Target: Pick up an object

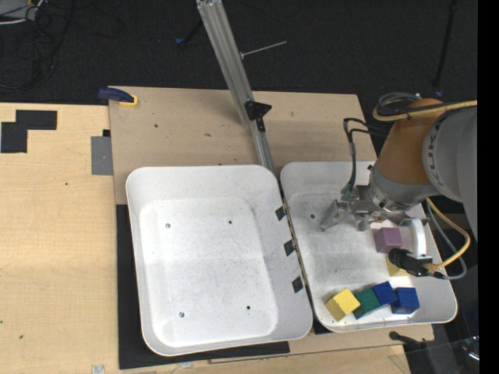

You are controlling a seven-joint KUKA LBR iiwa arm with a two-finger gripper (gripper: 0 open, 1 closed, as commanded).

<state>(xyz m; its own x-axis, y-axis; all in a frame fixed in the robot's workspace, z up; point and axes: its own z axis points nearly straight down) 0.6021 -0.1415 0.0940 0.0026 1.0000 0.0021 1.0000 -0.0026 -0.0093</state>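
In the right bin [312, 179], my gripper [345, 218] hangs low over the bin floor near its middle. It is open, with nothing between its fingers. A purple block [387, 238] lies just right of the gripper, close to the wrist. Along the bin's front edge sit a yellow block [341, 304], a green block [366, 301] and two blue blocks [383, 292] [405, 300]. Another yellow piece [397, 266] is partly hidden under a black part of the arm.
The left bin [140, 189] stands beside the right one, joined to it by black clips [288, 246]. A slanted metal rail [234, 68] rises behind the bins. The grey arm with its orange band [405, 142] covers the right bin's far right side.
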